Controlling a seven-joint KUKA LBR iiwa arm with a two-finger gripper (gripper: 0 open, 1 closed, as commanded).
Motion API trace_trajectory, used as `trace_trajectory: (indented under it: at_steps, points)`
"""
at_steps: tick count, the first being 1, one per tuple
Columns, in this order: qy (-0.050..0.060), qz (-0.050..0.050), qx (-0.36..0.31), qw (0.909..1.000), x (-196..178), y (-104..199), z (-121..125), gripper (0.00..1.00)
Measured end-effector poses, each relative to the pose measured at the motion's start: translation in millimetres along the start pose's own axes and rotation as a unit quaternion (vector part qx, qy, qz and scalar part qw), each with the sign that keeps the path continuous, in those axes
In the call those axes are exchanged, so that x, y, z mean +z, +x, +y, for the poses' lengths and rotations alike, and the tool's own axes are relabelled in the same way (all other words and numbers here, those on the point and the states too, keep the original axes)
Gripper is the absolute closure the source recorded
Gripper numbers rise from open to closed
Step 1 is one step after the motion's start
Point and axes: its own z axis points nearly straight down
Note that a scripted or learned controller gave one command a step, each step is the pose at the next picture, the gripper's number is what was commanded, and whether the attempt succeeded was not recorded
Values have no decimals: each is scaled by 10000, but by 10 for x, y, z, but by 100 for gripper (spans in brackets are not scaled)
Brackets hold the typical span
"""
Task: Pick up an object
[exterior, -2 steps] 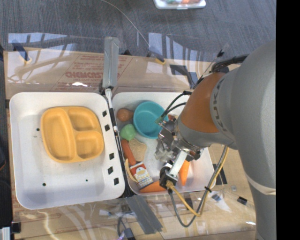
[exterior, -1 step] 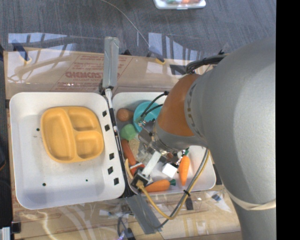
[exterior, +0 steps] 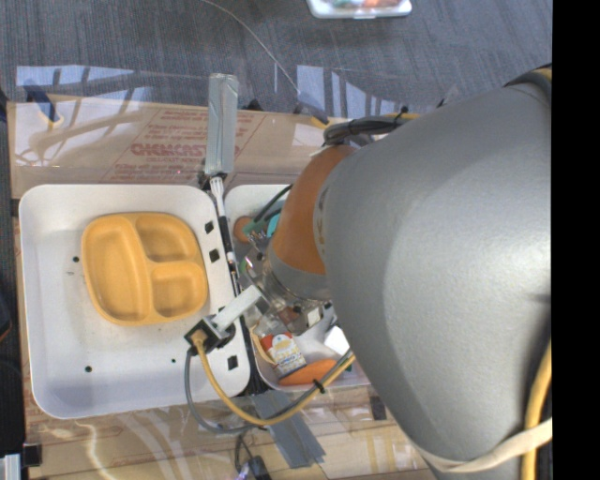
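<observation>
A yellow three-compartment tray [exterior: 142,265] lies in the left white bin [exterior: 47,309]. The large grey arm with its orange band [exterior: 305,230] reaches down into the right bin [exterior: 246,202] and covers most of it. Under the arm I see a few small objects: an orange-and-white packet or bottle [exterior: 284,353] near the bin's front, and something orange and teal [exterior: 253,228] near its back left. The gripper itself is hidden beneath the wrist, so I cannot see what it touches.
A grey bar [exterior: 221,127] and a black-and-white divider [exterior: 225,272] run between the two bins. A yellow cable [exterior: 234,398] loops out at the front. Brown cardboard [exterior: 141,141] lies behind the bins. A white tray [exterior: 361,7] sits at the top edge.
</observation>
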Motion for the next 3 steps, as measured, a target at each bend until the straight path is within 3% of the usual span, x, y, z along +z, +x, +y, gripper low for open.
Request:
trace_trajectory:
  at_steps: [1,2,3]
  points:
    - [-15,12,671,9977,-3,-147,313,100]
    - [-15,13,1300,9915,-1,-28,65,100]
    - [-14,18,1287,9917,-131,-1,24,100]
